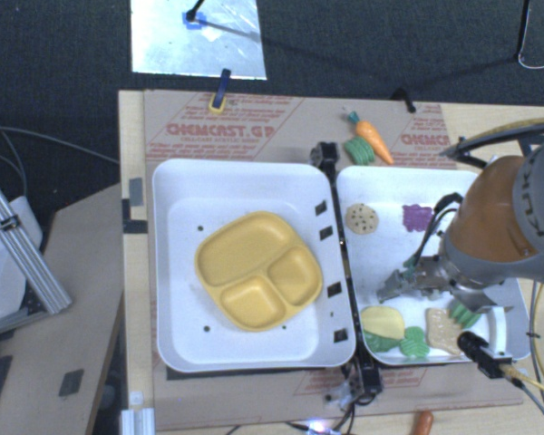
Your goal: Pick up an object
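Observation:
My gripper [401, 285] hangs low over the right bin [388, 187], near its middle, below the arm's orange band [488, 208]. Just below it lie a pale yellow toy food [383, 322], a green ridged piece [414, 341] and a beige slice [441, 328]. Another green piece [462, 314] is partly hidden under the wrist. A speckled cookie [360, 217] and a purple toy [418, 216] lie at the far side of the bin, apart from the gripper. Nothing shows in the gripper's grasp.
The left bin [177, 243] holds a yellow divided plate [258, 268]. A toy carrot [374, 138] and a green piece [358, 150] lie on the cardboard behind the right bin. A black divider [337, 243] runs between the bins.

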Robot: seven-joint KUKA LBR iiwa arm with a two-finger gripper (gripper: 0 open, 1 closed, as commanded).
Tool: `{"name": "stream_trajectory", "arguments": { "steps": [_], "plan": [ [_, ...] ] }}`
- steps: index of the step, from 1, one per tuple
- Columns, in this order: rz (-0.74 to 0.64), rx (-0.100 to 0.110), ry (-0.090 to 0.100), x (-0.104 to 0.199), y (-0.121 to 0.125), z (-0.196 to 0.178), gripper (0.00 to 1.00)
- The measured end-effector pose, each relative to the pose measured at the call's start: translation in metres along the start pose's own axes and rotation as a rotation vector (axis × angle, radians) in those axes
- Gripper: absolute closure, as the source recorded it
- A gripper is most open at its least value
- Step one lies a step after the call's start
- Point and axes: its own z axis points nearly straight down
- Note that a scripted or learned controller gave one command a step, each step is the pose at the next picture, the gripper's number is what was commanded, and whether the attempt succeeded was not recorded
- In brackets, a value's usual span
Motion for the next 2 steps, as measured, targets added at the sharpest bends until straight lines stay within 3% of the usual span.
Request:
{"name": "stream_trajectory", "arguments": {
  "steps": [1, 2],
  "plan": [
    [-0.006, -0.012, 0.000, 0.003, 0.005, -0.015, 1.00],
    [-0.017, -0.017, 0.002, 0.089, 0.008, -0.085, 1.00]
  ]
}}
